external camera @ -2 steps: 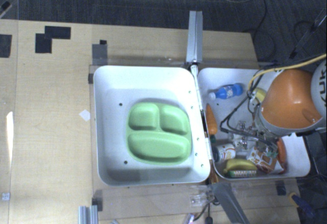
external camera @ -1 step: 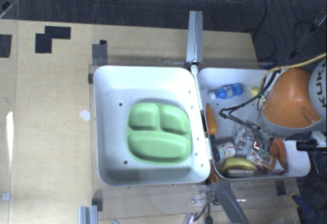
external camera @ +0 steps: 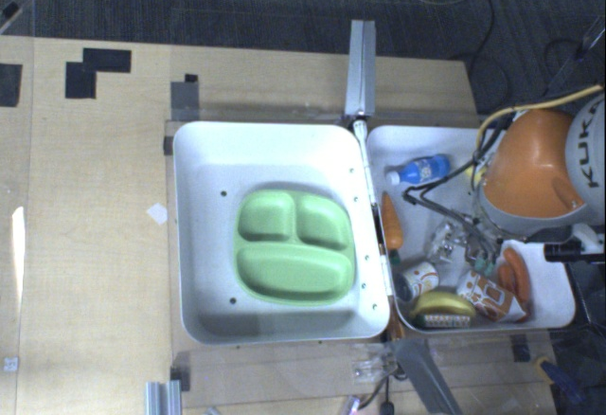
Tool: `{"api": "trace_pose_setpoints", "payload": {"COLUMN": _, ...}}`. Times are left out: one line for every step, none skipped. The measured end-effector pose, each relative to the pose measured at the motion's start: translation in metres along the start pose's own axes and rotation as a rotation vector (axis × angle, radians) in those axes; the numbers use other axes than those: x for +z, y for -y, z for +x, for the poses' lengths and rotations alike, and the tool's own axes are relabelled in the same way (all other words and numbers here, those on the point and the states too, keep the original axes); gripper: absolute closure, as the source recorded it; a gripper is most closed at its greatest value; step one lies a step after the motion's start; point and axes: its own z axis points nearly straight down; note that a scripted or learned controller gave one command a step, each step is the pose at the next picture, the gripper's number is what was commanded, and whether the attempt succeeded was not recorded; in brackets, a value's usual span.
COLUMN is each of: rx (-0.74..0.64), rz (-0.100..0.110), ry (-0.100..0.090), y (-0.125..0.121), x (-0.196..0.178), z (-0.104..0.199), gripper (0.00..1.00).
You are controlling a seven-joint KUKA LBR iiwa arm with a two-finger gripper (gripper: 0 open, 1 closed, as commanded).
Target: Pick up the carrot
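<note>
The carrot (external camera: 389, 224) is a short orange piece lying along the left wall of the right bin (external camera: 561, 311), next to the divider between the bins. My gripper (external camera: 460, 245) hangs low over the middle of that bin, to the right of the carrot and apart from it. The arm's orange band (external camera: 533, 167) sits above and to the right of the gripper and hides part of the bin floor. Nothing can be seen held in the gripper.
A blue-capped bottle (external camera: 422, 168) lies at the back of the right bin. A banana (external camera: 443, 304), a small can (external camera: 418, 276), a printed packet (external camera: 489, 296) and a reddish sausage (external camera: 517, 272) crowd its front. The left bin (external camera: 194, 214) holds a green divided plate (external camera: 294, 245).
</note>
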Motion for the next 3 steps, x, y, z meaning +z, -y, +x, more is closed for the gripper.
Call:
{"api": "trace_pose_setpoints", "payload": {"rx": -0.115, "rz": -0.003, "ry": 0.016, "y": -0.008, "x": -0.001, "z": 0.032, "gripper": 1.0}}
{"api": "trace_pose_setpoints", "payload": {"rx": 0.398, "rz": -0.008, "ry": -0.001, "y": 0.002, "x": 0.0, "z": 0.031, "gripper": 1.0}}
{"api": "trace_pose_setpoints", "payload": {"rx": -0.133, "rz": -0.006, "ry": 0.01, "y": 0.016, "x": -0.001, "z": 0.023, "gripper": 1.0}}
